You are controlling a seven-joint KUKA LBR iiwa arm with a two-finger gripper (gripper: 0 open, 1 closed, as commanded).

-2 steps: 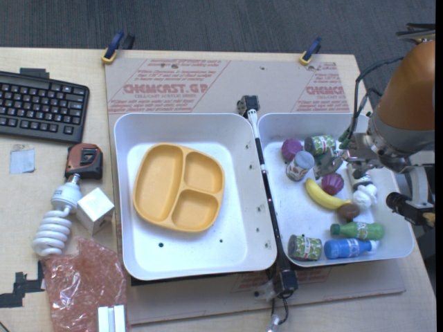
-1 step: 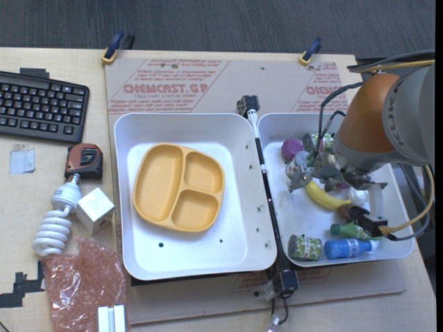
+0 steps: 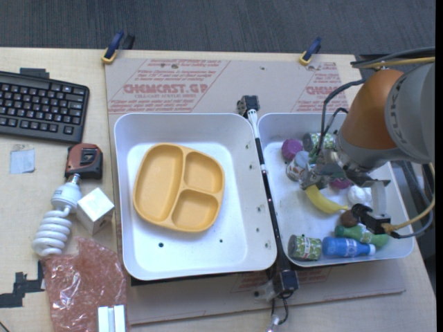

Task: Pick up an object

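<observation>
Camera view: gripper (image 3: pixel 320 176) beside banana (image 3: pixel 324 200), bin-centre

Bench and floor
A pale wooden bench (image 3: pixel 41 68) meets dark grey carpet (image 3: pixel 221 9); a black keyboard (image 3: pixel 41 106) lies at left.

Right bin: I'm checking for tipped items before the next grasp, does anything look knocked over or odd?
Somewhat. In the right bin, a green can and a blue bottle lie on their sides along the near wall, and the items are heaped together under the arm. Nothing looks spilled or broken.
</observation>
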